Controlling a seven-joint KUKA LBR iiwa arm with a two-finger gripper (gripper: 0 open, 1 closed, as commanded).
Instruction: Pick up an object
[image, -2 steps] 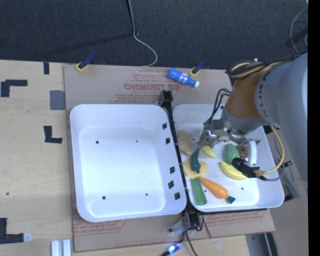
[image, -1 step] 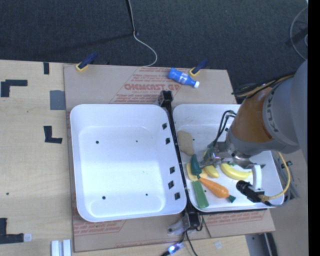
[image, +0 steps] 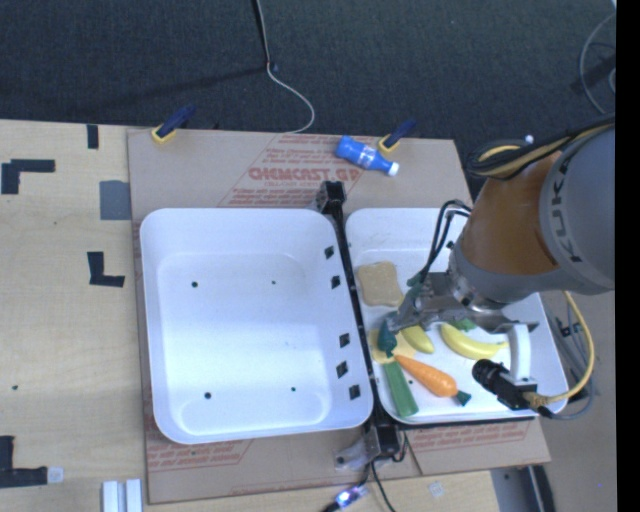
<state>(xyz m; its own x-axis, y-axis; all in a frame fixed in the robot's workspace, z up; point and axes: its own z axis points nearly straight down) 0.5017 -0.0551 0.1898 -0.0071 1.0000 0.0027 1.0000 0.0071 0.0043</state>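
My gripper (image: 405, 318) is low in the right bin (image: 400, 225), near its left wall. It hovers just above a small yellow fruit (image: 419, 339) and a small yellow-green piece (image: 386, 341). A tan square (image: 377, 283) lies just behind it. To its right lies a yellow banana (image: 468, 344), partly under the wrist. In front lie an orange carrot (image: 428, 375), a green block (image: 401, 389) and a small teal piece (image: 462, 398). I see nothing between the fingers.
The left bin (image: 240, 225) stands beside the right one, with a black divider strip (image: 343, 290) between them. A blue bottle (image: 366, 155) lies on the cardboard behind the bins. Two clamps hold the cardboard's back edge.
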